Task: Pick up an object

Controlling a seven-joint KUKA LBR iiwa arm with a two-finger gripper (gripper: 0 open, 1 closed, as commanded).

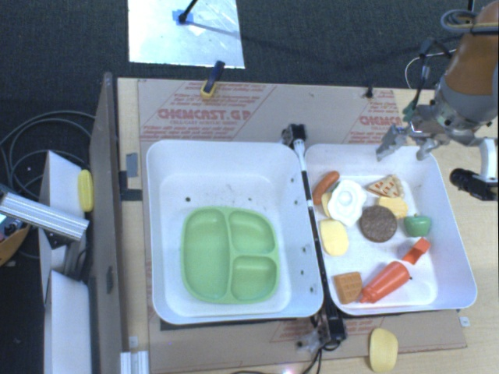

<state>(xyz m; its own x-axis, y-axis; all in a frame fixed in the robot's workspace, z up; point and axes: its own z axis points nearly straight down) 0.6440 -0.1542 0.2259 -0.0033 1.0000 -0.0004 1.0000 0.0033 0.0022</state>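
claw (407, 144) spread apart, nothing between; toast wedge (385, 186) just below it: light, rigid, slick plastic, pinch across flat faces

my gripper (405, 145) hangs open above the right bin's (460, 283) far rim, near the toast wedge (385, 186).
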